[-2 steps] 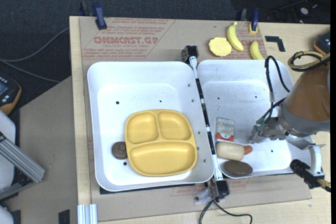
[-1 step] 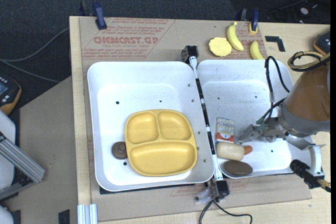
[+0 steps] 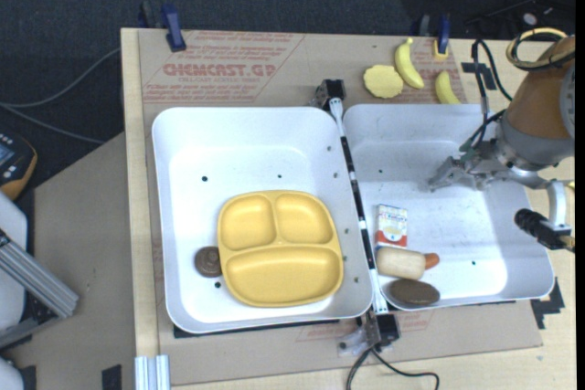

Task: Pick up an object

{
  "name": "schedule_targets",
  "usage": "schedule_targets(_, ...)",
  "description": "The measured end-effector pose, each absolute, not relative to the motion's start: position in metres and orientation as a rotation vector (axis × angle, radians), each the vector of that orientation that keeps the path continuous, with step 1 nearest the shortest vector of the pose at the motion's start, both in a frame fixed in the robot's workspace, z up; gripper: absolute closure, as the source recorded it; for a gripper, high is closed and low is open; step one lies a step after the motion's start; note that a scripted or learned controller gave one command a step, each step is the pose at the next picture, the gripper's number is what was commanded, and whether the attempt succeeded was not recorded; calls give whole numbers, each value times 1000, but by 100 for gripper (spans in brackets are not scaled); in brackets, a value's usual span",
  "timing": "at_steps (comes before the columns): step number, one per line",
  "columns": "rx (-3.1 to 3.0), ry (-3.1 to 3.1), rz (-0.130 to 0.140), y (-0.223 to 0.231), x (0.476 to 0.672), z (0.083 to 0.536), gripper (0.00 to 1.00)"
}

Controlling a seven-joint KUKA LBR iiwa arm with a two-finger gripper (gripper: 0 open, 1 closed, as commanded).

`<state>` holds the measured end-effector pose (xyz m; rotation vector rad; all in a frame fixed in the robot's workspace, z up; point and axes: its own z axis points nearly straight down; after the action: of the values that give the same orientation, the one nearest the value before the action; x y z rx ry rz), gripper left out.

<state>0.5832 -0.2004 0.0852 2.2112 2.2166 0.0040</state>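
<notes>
Camera view: gripper [image 3: 454, 173] hovering over right bin [image 3: 512, 274], can't tell its state; suggest centering over hot dog [image 3: 402, 263] before descending.

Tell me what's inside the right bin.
The right bin holds a small carton, a hot dog and a brown disc, clustered by its left wall. The gripper hangs over the bin's middle; the floor beneath the arm is hidden.

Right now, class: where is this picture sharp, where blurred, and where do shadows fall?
Camera view: even light, no strong glare; the yellow tray is sharp, casting a soft shadow in the left bin; the end effector looks slightly soft; the carpet is dim.
</notes>
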Motion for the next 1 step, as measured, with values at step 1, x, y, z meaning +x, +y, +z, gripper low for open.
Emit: schedule_targets(1,2231,2228,-6,-156,474,84,0)
